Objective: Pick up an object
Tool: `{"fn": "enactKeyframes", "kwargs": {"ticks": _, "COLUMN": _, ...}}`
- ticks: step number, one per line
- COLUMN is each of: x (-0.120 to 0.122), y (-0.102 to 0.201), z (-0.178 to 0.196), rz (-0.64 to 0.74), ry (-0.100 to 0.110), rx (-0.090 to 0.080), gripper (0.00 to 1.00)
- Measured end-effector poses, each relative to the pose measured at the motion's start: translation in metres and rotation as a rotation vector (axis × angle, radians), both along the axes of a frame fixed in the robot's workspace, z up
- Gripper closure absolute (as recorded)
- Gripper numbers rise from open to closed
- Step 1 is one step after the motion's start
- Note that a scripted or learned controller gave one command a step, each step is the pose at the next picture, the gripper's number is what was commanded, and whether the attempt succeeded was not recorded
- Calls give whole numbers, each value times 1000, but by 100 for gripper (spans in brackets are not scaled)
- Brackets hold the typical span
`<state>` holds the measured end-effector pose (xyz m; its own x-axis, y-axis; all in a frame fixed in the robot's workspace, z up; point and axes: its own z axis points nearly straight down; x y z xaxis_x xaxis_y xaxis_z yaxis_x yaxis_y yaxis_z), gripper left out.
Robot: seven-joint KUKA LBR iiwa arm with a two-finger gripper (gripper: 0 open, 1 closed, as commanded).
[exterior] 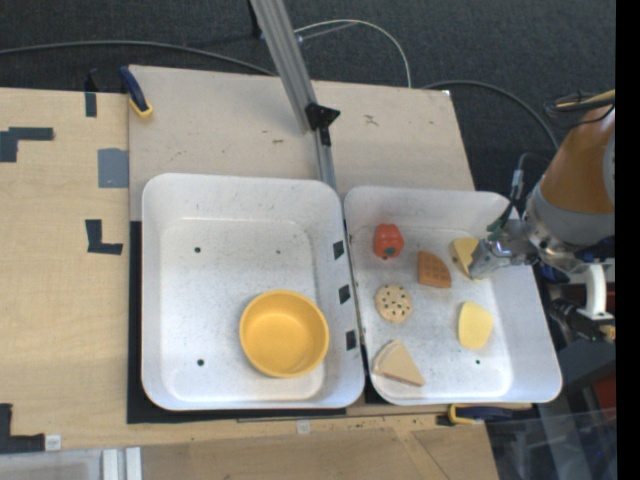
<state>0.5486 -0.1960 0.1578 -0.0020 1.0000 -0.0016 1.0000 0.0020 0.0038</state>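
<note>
The right bin [520, 368] holds several toy food pieces: a red pepper [388, 240], a brown toast piece [433, 270], a round cookie [394, 303], a yellow chip [475, 325], a tan wedge [398, 364] and a pale yellow piece [462, 252]. My gripper [485, 261] is low over the bin's right side, right beside the pale yellow piece and partly covering it. I cannot make out whether it touches that piece. The grey arm with its orange band [585, 173] comes in from the right.
A yellow bowl [284, 332] sits in the left bin [175, 218] near its front right corner. A slanted metal pole [285, 48] runs down to the divide between the bins. Cables lie on the dark floor behind.
</note>
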Motion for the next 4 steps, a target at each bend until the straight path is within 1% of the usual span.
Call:
{"fn": "enactKeyframes", "kwargs": {"ticks": 1, "x": 1, "y": 0, "z": 53, "rz": 0, "ry": 0, "rx": 0, "gripper": 100}}
{"fn": "enactKeyframes", "kwargs": {"ticks": 2, "x": 9, "y": 56, "z": 61, "rz": 5, "ry": 4, "rx": 4, "gripper": 100}}
{"fn": "enactKeyframes", "kwargs": {"ticks": 3, "x": 28, "y": 108, "z": 72, "rz": 5, "ry": 4, "rx": 4, "gripper": 100}}
{"fn": "enactKeyframes", "kwargs": {"ticks": 4, "x": 39, "y": 152, "z": 65, "rz": 4, "ry": 5, "rx": 3, "gripper": 100}}
